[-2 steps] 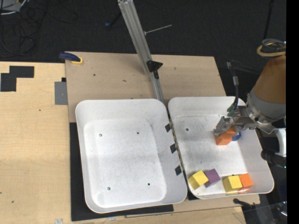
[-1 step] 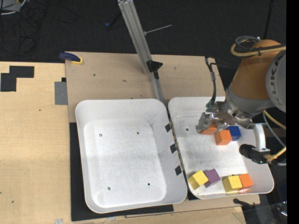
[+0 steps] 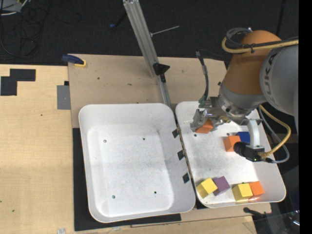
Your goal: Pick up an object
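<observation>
In the right half of the frame, over the upper part of the right bin [image 3: 278, 189], the end effector [image 3: 204, 122] sat low with an orange block [image 3: 205, 127] showing between its fingers, apparently held near the bin's left rim. The grip looked shallow, so the block could slip out on a lift, a judgement only. Another orange block [image 3: 231, 143] and a blue one [image 3: 243, 137] lay just right of centre; yellow [image 3: 206, 186], purple [image 3: 222, 183], yellow [image 3: 242, 191] and orange [image 3: 256, 187] blocks lined the bin's lower edge. The left bin [image 3: 87, 116] lay beside it on the tabletop [image 3: 117, 77].
</observation>
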Action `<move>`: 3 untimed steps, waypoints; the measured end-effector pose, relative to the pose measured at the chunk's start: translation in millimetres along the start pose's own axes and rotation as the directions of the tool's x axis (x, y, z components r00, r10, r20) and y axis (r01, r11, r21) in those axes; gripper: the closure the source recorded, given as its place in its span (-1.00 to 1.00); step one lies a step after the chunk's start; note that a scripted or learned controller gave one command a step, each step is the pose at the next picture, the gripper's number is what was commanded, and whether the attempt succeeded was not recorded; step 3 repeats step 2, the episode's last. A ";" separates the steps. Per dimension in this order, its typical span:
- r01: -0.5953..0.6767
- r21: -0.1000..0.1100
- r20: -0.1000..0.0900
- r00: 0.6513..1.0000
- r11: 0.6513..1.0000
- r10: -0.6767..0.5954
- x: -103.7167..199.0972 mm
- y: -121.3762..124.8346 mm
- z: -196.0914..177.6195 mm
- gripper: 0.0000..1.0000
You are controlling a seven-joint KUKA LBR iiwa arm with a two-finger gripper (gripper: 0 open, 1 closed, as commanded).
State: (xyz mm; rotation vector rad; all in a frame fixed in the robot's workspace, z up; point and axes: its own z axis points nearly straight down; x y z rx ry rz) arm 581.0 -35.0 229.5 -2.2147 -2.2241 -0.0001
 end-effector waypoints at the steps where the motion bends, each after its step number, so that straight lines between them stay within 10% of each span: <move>1: 0.000 0.002 0.000 1.000 1.000 0.000 54.7 19.7 10.1 1.00; 3: 0.000 0.002 0.001 1.000 1.000 0.000 109.2 34.0 15.9 1.00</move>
